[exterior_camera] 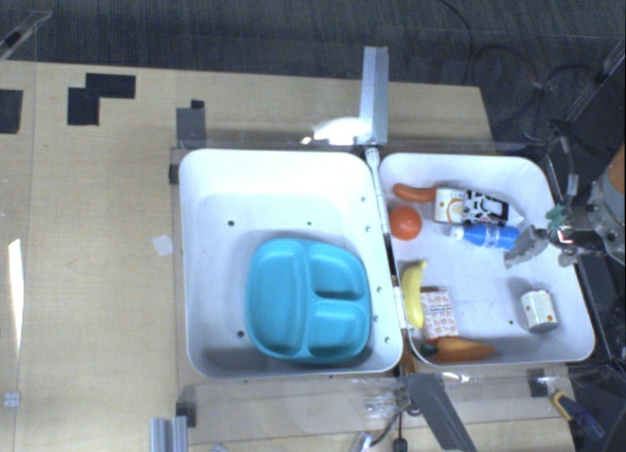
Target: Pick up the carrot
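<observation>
The left bin (210, 245) holds a blue tray (308, 298). In the right bin (558, 342), a carrot (463, 349) lies at the near edge, touching a snack packet (439, 313) beside a banana (414, 293). A second orange, carrot-like piece (416, 192) lies at the far wall, above an orange ball (405, 223). Right of these come a small carton (450, 205), a blue bottle (489, 236) and a can (538, 310). The gripper (523, 248) sits near the right rim; blur hides how its fingers stand, and it holds nothing visible.

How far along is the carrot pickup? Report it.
Nothing looks done: the carrot lies in the right bin by its near wall, beside the banana. In hand: the gripper hangs by the blue bottle, apart from the carrot. Left: reach it, grasp, lift.
</observation>
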